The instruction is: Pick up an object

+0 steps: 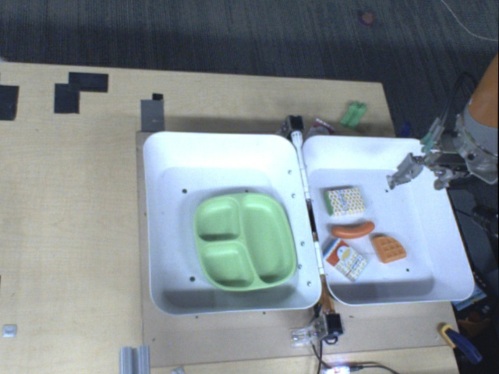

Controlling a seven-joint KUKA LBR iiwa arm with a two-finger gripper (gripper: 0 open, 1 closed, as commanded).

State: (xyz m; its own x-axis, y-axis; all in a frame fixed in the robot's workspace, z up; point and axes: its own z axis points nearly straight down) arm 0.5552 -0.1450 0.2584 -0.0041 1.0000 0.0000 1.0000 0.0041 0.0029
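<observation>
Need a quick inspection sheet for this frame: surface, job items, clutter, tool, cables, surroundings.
Surface: wooden bench bearing left bin and right bin.
Job's things: small box, sausage, waffle, carton, all in right bin.
Clutter: green divided plate in left bin; green item on the bench behind the bins.
Tool: tool above right bin's far right corner, holding nothing.
Cables: white cable on floor.
Surroundings: dark carpet.

Two white bins (168, 209), one green tray (244, 240), four small food items (352, 229).
</observation>
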